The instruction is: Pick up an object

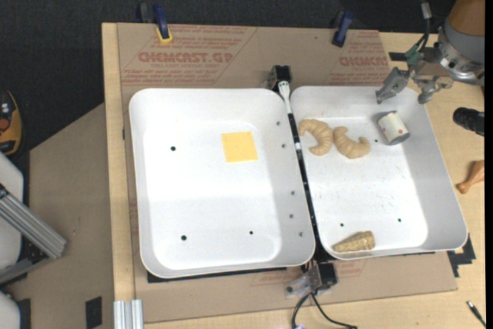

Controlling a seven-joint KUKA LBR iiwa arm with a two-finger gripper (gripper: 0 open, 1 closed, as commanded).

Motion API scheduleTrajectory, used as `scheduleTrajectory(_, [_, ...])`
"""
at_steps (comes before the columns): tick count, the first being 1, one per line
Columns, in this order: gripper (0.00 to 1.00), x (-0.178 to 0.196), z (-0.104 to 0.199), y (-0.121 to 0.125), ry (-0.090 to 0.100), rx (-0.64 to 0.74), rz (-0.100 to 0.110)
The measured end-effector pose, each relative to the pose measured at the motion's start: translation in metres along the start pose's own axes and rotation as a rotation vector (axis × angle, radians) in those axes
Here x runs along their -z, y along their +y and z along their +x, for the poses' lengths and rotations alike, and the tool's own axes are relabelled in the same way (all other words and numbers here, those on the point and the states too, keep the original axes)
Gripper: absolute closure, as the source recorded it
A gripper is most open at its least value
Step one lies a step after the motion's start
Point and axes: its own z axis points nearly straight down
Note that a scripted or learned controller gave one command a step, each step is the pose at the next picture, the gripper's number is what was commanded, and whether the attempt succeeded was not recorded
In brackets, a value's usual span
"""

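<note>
Setting: dark carpeted floor around a brown cardboard-topped bench (231,50) that carries two shallow white plastic bins side by side, the sheet held by blue clamps (162,18) at its far edge.

End effector (408,85): hangs over the far right corner of the right white bin (370,181), below the grey arm with its orange band (466,15); its two fingers stand apart, with nothing between them.

Nearest object: small white cylinder with a grey end (391,127), lying on its side in the right bin just below the end effector and a touch to its left, towards the camera. Its long axis runs slantwise across the bin floor.

Other objects, right bin: two curled tan croissant-shaped pieces (335,139), touching each other, further left of the end effector than the cylinder; a tan ridged cone-shaped piece (354,243) well towards the camera, near the front rim.

Left white bin (208,189): flat yellow square (239,146), well apart from the end effector, across the divide between the bins.

Key relation: I judge the cylinder the likeliest pick, since a short drop with a slight shift towards the camera would bring the fingers over it; they would want to straddle its round sides, across the long axis.

Writing: red print on the cardboard reads roughly "CHEMCAST G P", repeated fainter at the right.

Task state: nothing lifted yet.
</note>
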Motion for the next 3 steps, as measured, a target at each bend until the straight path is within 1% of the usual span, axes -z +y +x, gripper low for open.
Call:
scheduleTrajectory(1, [0.0, -0.119, -0.021, 0.01, 0.021, 0.001, 0.014])
scheduleTrajectory(2, [0.0, -0.113, -0.022, -0.011, 0.008, 0.003, -0.002])
scheduleTrajectory(3, [0.0, -0.116, -0.022, 0.01, 0.016, 0.002, 0.016])
